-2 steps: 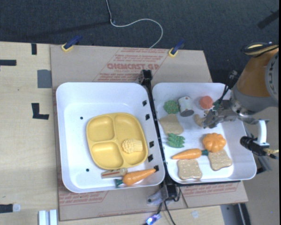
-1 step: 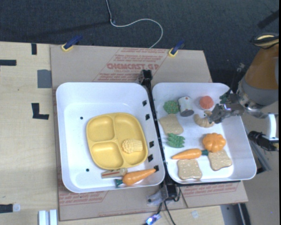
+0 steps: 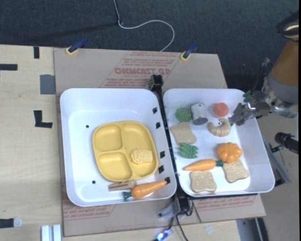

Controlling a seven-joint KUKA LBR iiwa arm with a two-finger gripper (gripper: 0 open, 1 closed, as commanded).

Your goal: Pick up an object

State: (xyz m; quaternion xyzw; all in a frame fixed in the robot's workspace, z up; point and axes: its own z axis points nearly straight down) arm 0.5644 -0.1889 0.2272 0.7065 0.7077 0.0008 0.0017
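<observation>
I count two bins. Left bin (image 3: 75, 134): one yellow tray (image 3: 110, 144) holding one corn cob (image 3: 142, 156), one carrot (image 3: 149, 187) at 6 o'clock. Right bin (image 3: 256, 154): ten toy foods, including one pumpkin (image 3: 229, 152), second carrot (image 3: 200, 165). Tool (image 3: 239, 115) at 3 o'clock over that bin; can't tell its grip.

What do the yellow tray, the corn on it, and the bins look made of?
Yellow tray: probably moulded plastic, matte; uniform colour, rounded compartment walls.
Corn: likely plastic toy food, slightly glossy; evenly ridged kernel texture.
Left bin and right bin: seemingly thin white plastic, smooth, with soft highlights along rounded rims. The look alone can't confirm any of these.
</observation>
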